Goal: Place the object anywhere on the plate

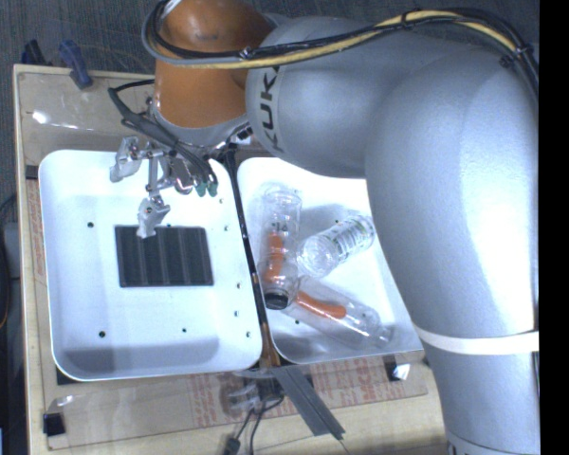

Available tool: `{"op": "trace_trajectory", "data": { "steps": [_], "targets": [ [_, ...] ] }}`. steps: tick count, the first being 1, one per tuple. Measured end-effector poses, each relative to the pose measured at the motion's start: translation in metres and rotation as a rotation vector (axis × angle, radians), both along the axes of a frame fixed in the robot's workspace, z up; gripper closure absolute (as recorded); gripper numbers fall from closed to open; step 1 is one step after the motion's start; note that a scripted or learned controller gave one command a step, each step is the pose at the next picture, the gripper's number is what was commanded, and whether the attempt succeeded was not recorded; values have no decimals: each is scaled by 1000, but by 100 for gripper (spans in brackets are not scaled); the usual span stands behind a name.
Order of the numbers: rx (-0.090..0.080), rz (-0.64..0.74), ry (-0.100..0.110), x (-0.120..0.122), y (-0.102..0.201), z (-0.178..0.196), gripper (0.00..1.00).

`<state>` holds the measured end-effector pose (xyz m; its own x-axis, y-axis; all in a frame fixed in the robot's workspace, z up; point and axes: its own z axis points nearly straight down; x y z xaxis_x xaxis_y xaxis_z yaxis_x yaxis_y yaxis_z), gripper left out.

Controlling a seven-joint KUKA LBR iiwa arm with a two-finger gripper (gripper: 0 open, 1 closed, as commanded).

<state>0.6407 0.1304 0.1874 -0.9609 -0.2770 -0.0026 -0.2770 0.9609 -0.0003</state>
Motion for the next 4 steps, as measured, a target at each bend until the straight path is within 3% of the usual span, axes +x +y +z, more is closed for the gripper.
{"op": "trace_trajectory", "data": {
  "steps": [1,2,4],
  "targets": [
    [-1,220,3,-6,64,-28,0],
    [-16,338,-5,13,75,-81,0],
    [-16,337,-5,13,75,-81,0]
  ]
}}
